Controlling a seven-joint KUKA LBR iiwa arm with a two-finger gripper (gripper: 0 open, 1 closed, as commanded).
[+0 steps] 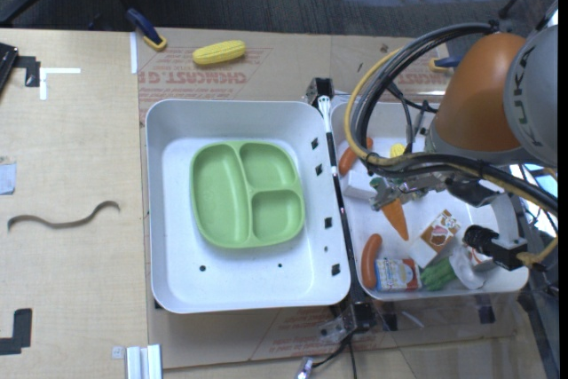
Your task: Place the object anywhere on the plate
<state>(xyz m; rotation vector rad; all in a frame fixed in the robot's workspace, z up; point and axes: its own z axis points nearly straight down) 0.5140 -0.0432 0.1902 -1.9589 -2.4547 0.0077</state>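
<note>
A green divided plate (247, 193) lies in the left white bin (169, 280). My gripper (389, 193) is low in the right bin (506, 284), near its left wall and well to the right of the plate. An orange carrot (398, 220) lies directly at the gripper's tip, its wide end touching or just under the metal parts and its point aimed toward the bin's front. Whether the carrot is gripped is hidden by the wrist and cables.
The right bin also holds a red sausage (370, 255), a small carton (397, 273), a green item (437, 272), a brown packet (440, 230) and a red-orange piece (347, 161). A yellow corn toy (218, 53) and a blue clip (147, 29) lie beyond the bins.
</note>
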